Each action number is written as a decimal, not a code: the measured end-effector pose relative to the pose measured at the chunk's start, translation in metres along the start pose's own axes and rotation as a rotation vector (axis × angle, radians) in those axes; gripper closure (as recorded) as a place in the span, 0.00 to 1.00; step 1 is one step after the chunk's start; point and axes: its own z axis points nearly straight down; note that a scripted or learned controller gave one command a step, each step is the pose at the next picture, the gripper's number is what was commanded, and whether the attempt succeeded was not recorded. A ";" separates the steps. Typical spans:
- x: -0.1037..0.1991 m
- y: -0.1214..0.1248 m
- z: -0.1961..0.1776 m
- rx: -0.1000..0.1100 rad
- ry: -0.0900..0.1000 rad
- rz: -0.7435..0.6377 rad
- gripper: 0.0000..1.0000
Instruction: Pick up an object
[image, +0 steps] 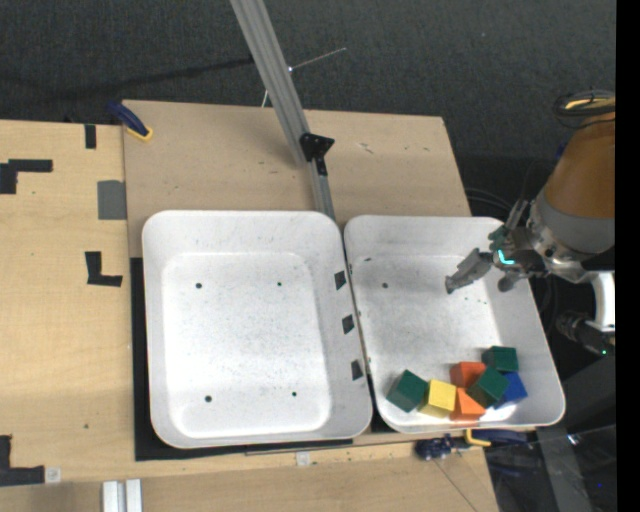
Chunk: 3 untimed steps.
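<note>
Several small blocks lie piled in the near right corner of the right bin (420, 320): a green block (407, 389), a yellow block (440, 396), an orange block (468, 403), a red block (464, 373), two dark green blocks (500, 357) and a blue block (515, 388). My gripper (479, 282) hangs over the bin's far right part, well above and behind the pile. Its two fingers stand apart, with nothing between them.
The left bin (240, 320) sits beside the right one on the wooden bench. A slanted metal bar (280, 80) with a black clamp (317, 147) crosses behind the bins. A blue and yellow tool (130, 118) lies at the far left.
</note>
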 end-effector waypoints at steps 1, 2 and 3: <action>0.000 0.001 -0.002 -0.004 -0.001 -0.001 0.00; -0.003 -0.001 0.062 0.003 -0.001 0.000 0.00; 0.002 -0.003 0.126 0.004 0.000 -0.001 0.00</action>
